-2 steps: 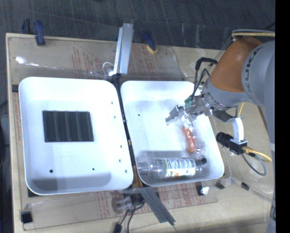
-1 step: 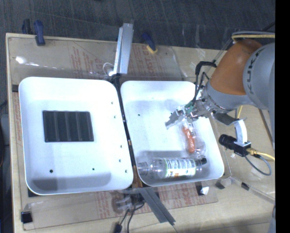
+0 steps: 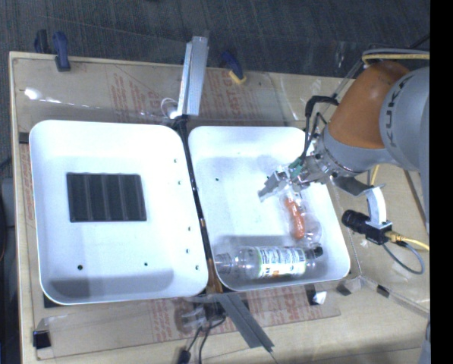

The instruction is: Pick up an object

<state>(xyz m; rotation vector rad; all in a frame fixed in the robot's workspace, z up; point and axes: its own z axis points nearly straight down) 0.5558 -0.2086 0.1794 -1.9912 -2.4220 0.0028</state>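
Clear plastic bottle with printed label [image 3: 268,262]: lying along near wall of right white bin [image 3: 234,146], long axis left-right. Orange packet in clear wrap [image 3: 297,217]: just beyond, long axis near-far, directly nearward of jaws [image 3: 287,178]. Jaw state: cannot tell.

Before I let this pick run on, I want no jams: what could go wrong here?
The tool sits just above the orange object, which lies close to the right bin's wall, so a finger might catch the wall. The clear bottle lies right below it and could get knocked or roll.
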